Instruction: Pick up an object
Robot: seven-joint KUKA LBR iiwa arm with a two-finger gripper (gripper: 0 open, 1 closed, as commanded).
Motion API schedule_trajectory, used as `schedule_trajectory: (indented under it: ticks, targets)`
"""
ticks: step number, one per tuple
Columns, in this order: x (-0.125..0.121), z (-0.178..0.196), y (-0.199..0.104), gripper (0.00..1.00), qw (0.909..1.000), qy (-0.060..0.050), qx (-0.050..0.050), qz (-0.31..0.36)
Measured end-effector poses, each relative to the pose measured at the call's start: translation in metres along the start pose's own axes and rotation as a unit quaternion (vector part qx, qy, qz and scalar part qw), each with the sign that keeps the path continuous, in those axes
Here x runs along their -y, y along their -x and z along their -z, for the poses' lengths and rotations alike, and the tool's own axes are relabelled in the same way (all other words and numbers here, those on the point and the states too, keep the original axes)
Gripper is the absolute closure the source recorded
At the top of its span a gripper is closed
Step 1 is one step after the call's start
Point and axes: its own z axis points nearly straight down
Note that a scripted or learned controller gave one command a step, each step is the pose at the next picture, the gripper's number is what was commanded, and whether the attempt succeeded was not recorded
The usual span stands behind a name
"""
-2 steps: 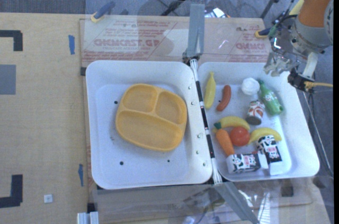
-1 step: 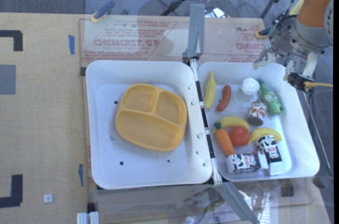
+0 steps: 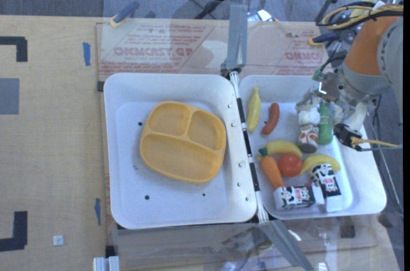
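The right bin (image 3: 368, 189) holds several toy foods. Among them are a yellow corn cob (image 3: 254, 108), a red sausage (image 3: 271, 118), a banana (image 3: 284, 148), a tomato (image 3: 289, 164), a carrot (image 3: 271, 172) and two cow-patterned milk cartons (image 3: 295, 197). A green bottle (image 3: 325, 127) stands beside a small red-and-white can (image 3: 308, 136) near the bin's far right. My gripper (image 3: 332, 104) is low over the bottle and a white lump (image 3: 309, 114). It is too cluttered there to tell whether anything is held.
A yellow divided plate (image 3: 184, 141) lies in the left bin (image 3: 122, 199). A second banana (image 3: 318, 163) sits by the cartons. Yellow and black cables (image 3: 375, 143) trail off the wrist over the right bin's rim.
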Motion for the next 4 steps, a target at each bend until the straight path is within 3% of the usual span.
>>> schedule_trajectory:
  ticks: [1, 2, 3, 4]
  targets:
    - [0.041, -0.009, 0.020, 0.00, 0.9995, 0.003, -0.002, 0.030]
    - [0.037, 0.006, 0.020, 1.00, 0.9995, 0.009, -0.003, 0.030]
    - [0.071, 0.143, -0.006, 1.00, 0.9977, -0.003, 0.001, -0.068]
    - [0.013, 0.202, -0.075, 1.00, 0.9861, -0.003, 0.001, -0.166]
